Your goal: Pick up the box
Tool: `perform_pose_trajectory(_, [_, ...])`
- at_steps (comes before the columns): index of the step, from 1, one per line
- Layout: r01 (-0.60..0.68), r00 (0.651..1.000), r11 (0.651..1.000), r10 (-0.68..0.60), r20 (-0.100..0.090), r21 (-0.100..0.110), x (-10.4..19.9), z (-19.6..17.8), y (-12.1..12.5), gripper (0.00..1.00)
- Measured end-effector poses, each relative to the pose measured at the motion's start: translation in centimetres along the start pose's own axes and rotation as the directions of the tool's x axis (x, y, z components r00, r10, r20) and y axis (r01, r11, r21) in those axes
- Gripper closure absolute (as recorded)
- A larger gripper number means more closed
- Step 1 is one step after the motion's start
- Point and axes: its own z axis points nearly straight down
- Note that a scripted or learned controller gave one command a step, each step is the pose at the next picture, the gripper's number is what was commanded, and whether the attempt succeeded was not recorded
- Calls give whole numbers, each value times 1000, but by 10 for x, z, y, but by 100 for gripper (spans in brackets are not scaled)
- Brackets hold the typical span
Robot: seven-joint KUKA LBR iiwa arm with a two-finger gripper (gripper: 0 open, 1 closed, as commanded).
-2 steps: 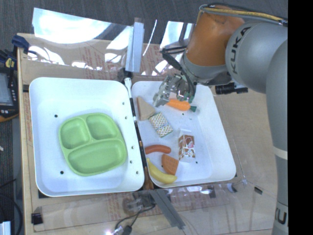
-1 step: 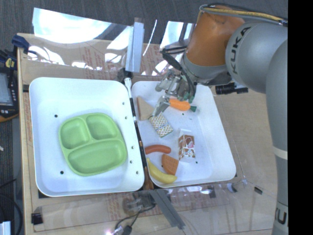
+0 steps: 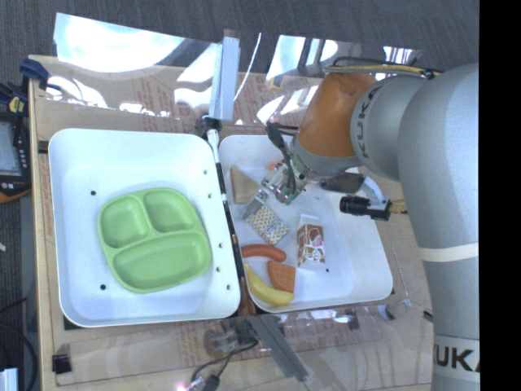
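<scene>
A small box (image 3: pixel 269 226) with a blue-and-white checkered face lies in the right bin (image 3: pixel 368 277), left of its middle. My gripper (image 3: pixel 262 203) hangs just above the box's upper left end, reaching down and left from the orange-banded wrist (image 3: pixel 330 125). From this angle I cannot see whether it touches the box. A brown-and-white carton (image 3: pixel 310 244) lies flat a little to the right of the checkered box.
A tan wedge (image 3: pixel 242 184) rests near the right bin's left wall. A red sausage (image 3: pixel 264 252), a banana (image 3: pixel 266 291) and an orange cracker (image 3: pixel 282 276) lie at the front. A green divided plate (image 3: pixel 155 239) sits in the left bin (image 3: pixel 73 161).
</scene>
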Motion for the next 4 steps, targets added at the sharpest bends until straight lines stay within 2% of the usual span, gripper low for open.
perform_pose_trajectory(1, [-119,993,993,119,-1,4,47,0,-23,0])
perform_pose_trajectory(2, [-113,994,994,113,-1,3,47,-10,-21,100])
perform_pose_trajectory(3, [-63,998,998,63,0,0,91,-141,5,100])
perform_pose_trajectory(4, [-63,998,998,63,-1,0,91,-141,5,0])
